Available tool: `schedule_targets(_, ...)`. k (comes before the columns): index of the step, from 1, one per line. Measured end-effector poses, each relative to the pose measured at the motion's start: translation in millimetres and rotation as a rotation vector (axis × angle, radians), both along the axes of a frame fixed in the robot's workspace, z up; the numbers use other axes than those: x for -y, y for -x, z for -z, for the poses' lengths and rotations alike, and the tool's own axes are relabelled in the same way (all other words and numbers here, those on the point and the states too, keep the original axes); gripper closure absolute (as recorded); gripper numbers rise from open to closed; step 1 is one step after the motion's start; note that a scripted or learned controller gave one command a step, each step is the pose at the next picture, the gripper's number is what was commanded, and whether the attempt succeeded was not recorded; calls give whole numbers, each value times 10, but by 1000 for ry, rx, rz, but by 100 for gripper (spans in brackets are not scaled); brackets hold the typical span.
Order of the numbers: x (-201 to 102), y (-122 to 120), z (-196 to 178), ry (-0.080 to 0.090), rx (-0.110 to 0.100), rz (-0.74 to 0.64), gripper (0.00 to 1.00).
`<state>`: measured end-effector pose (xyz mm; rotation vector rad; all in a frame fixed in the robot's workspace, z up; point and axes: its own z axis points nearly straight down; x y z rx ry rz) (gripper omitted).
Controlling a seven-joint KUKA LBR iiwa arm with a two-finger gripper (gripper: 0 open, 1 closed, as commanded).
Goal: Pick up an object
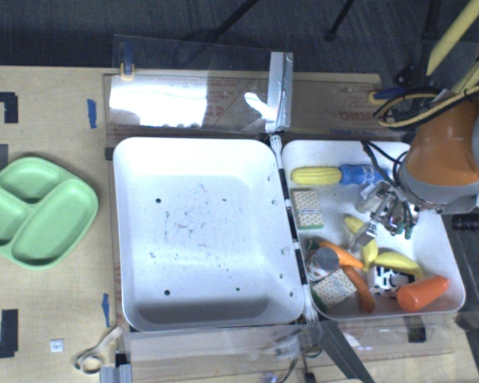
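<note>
Right bin (455,271), frame right: jaws (381,214), state cannot tell, above clutter. Banana (397,260) just below-right; corn cob (315,175) upper left; orange carrot (421,291) lower right.

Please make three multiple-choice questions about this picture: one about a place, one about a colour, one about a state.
1. Where does the gripper hang?
A. over the right bin
B. over the left bin
C. over the green tray

2. What colour is the divided tray left of the bins?
A. red
B. green
C. blue

3. How does the corn cob lie?
A. standing upright
B. flat in the right bin
C. on the wooden bench

Answers: 1 A, the arm reaches in above the right bin's toys. 2 B, it is pale green. 3 B, it lies along the far wall.
</note>
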<state>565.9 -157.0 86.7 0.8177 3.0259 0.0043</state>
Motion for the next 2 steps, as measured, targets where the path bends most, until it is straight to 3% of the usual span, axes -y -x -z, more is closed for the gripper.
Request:
schedule_targets(1, 0, -26, -123, -1, 10, 2, 100)
schedule_targets(2, -359, -186, -1160, 1, -2, -10, 100)
